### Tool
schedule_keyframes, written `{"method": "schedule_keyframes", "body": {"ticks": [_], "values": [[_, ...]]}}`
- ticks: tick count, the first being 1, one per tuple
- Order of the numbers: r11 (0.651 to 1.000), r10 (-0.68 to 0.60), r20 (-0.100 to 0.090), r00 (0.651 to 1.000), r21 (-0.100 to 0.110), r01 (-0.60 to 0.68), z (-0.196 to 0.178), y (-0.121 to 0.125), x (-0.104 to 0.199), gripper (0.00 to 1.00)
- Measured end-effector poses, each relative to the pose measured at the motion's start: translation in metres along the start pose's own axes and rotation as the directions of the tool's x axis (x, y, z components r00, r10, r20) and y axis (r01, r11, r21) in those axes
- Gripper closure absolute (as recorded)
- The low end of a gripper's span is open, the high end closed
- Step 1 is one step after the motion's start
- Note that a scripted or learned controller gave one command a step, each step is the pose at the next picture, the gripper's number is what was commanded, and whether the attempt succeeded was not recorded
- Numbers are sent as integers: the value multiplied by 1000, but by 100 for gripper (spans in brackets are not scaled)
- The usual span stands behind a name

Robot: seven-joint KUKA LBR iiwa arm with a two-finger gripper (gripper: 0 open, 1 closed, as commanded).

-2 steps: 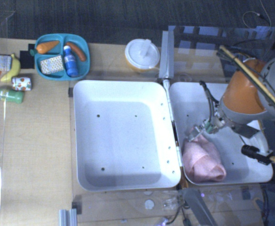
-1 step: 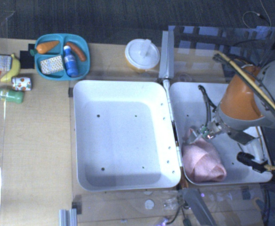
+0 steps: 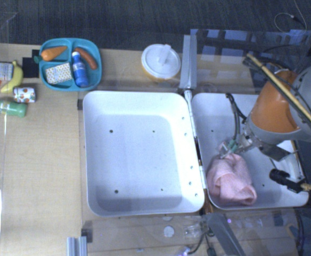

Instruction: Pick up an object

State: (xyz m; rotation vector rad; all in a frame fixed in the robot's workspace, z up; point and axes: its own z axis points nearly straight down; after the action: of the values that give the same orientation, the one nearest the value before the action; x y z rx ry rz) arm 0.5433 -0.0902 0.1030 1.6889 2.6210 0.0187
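A crumpled pink cloth [image 3: 230,179] lies in the right bin [image 3: 214,111], near its front left corner. My gripper [image 3: 231,146] is down in that bin at the cloth's upper edge, reaching in from the right under the grey arm and its orange band [image 3: 272,111]. The fingertips seem to touch the top of the cloth, but they are small and partly hidden by the wrist.
The left bin [image 3: 139,148] stands beside the right one. A blue tray [image 3: 70,63] with toy food, a white lidded cup [image 3: 161,61], a banana [image 3: 13,78], a small can [image 3: 24,94] and a green bottle [image 3: 6,108] lie on the bench at the back left.
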Motion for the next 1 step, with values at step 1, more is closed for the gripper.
{"method": "schedule_keyframes", "body": {"ticks": [1], "values": [[1000, 0, 0, 1000, 0, 0, 0, 0, 0, 0]]}}
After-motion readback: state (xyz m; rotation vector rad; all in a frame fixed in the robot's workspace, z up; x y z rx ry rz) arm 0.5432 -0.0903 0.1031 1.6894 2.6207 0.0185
